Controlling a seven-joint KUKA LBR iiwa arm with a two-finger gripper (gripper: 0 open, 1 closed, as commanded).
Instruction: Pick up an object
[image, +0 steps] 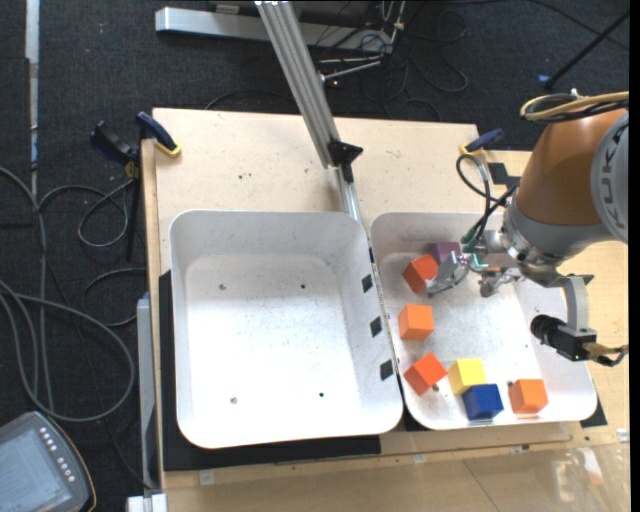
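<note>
Gripper (462, 272) is seen low in the right bin (575, 400), at approx 11 o'clock of that bin; whether it is wide, narrow or holding anything can't be told, detail too small. An orange cube (421, 271) lies just beside it at its 9 o'clock, w/ a purple block (445, 250) touching or nearly so at 12. More cubes are spread toward 6 o'clock: orange (416, 321), orange (426, 372), yellow (466, 374), blue (483, 401), orange (528, 395). Blocks are judged light, rigid, prob. smooth-sided; flat opposite faces should be taken, centred, not corners. Left bin (200, 240) is noted alongside.
</note>
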